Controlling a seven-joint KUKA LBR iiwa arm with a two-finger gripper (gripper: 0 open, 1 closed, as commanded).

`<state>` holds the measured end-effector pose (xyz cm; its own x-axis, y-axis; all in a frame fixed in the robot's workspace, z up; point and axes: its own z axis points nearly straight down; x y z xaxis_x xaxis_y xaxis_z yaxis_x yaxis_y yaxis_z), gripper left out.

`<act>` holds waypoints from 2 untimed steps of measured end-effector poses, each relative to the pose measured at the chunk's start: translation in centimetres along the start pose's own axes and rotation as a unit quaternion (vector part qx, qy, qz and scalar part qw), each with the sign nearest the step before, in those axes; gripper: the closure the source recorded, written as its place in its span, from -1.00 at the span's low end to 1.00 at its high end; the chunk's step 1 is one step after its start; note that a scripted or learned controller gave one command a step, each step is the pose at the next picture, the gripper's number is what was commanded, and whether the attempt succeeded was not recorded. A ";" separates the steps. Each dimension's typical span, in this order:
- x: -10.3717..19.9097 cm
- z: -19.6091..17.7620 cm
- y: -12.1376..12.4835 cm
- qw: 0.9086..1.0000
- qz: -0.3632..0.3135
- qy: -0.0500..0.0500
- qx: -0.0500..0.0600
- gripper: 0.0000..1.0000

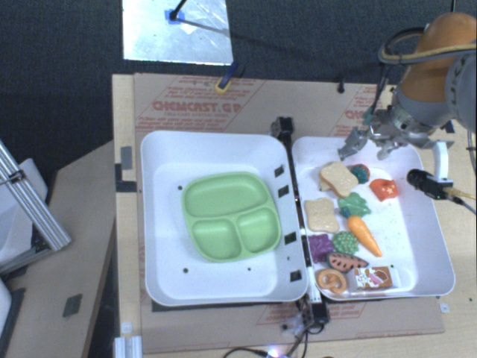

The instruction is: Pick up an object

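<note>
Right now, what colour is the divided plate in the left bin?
Light green, seen plainly in the camera view: the divided plate.

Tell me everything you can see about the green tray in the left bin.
The green tray is a pale green divided plate that looks like smooth plastic, with rounded corners. It has three compartments: one large across the far side and two smaller ones along the near side. It lies flat, turned slightly askew, near the middle of the left bin, resting on its floor. The toy foods all lie in the right bin, and the gripper hangs above that bin's far edge.
</note>
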<state>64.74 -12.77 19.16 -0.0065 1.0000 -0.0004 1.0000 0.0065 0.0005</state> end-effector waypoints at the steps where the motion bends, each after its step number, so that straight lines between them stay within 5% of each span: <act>1: 0.3 6.3 0.0 1.000 0.000 0.000 0.002 -1.00; 2: 0.5 10.8 0.2 1.000 0.000 0.001 -0.001 -1.00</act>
<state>64.90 -12.31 8.37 -0.0060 1.0000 0.0006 1.0000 0.0060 0.0017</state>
